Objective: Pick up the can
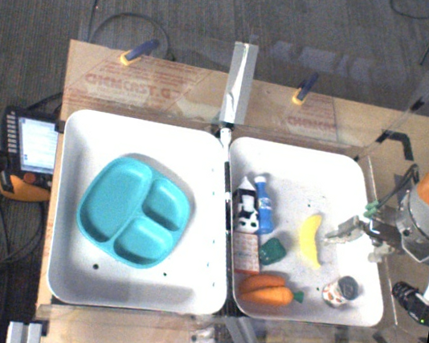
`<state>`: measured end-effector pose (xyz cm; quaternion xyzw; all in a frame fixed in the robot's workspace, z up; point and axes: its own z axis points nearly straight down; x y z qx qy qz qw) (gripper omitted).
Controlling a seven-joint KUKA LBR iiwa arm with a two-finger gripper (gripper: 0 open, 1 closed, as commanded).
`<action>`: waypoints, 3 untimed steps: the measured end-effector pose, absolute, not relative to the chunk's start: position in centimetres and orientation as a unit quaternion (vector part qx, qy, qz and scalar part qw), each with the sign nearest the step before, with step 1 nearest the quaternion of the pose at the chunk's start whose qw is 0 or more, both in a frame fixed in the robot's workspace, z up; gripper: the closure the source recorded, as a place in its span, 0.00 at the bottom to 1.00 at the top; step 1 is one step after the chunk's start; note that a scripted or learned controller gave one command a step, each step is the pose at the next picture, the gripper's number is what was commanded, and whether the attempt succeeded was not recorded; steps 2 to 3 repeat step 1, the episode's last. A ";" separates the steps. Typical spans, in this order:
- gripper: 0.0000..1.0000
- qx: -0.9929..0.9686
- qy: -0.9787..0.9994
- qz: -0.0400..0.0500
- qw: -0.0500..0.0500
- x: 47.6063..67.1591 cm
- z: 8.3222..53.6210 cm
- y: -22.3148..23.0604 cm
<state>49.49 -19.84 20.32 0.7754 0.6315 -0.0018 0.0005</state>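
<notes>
Grey carpet with loose cables surrounds the tabletop (84, 72) and its two white bins. Can (340, 291) lies tipped in the right bin's (298, 160) near-right corner, lid end up-right. Pincer (359, 232) hovers just beyond it over the bin's right side, fingers parted, nothing between them. Banana (310, 240) left of the can, carrot (266, 289) at the near edge. Green block (272, 252), blue bottle (262, 206), black-and-white cow toy (246, 206) and flat box (246, 252) along the bin's left. Left bin (61, 263) holds a teal divided plate (136, 211).
</notes>
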 end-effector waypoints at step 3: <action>0.00 0.743 0.669 0.001 -0.001 48.7 9.5 -20.6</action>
